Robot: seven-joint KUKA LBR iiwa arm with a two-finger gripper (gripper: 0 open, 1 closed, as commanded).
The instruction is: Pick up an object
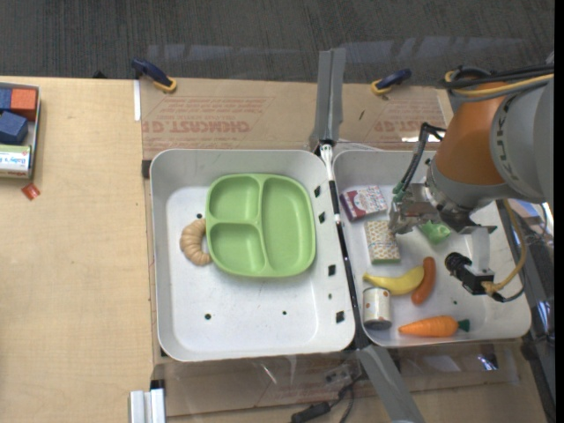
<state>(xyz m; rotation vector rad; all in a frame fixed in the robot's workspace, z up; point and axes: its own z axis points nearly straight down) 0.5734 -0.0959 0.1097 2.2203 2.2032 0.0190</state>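
Observation:
The right bin (493, 320) holds a maroon packet (362, 203), a pale speckled sponge-like block (382, 241), a banana (396, 280), a red-orange sausage (424, 280), a small tin can (376, 307), a carrot (430, 327) and a green item (434, 231) partly hidden by the arm. My gripper (404, 216) hangs low in this bin, just right of the speckled block and the packet. The wrist hides its fingertips. The grey arm with its orange band (467, 144) comes in from the right.
The left bin (176, 307) contains a green three-section plate (262, 225) with a tan croissant-like toy (194, 241) at its left rim. Coloured blocks (18, 122) sit at the far left of the bench. Clamps (154, 75) hold the cardboard behind the bins.

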